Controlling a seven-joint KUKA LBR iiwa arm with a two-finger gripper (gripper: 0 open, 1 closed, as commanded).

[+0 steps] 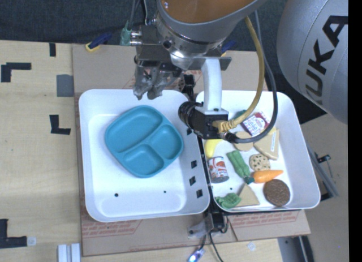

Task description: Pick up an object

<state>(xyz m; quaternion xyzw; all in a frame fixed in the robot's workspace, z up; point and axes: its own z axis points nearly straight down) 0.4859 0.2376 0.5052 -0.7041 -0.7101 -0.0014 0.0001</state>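
My gripper point(149, 87) hangs over the back edge of the left bin point(93, 142), just behind a blue divided plate point(144, 141) lying in that bin. I see nothing held in the gripper. The right bin point(300, 142) holds several small toy foods: a red-and-white packet point(253, 123), a pale cheese wedge point(270, 144), a yellow piece point(212, 146), a small can point(218, 168), a green pickle point(238, 163), a speckled cracker point(259, 162), a carrot point(267, 175), a round brown cookie point(277, 192) and a green leaf point(229, 200).
The arm's wrist, a white bracket point(212, 88) and a black fitting with cables point(198, 118) overhang the wall between the two bins. The big grey arm body point(322, 34) fills the top right. Cardboard lies under the bins.
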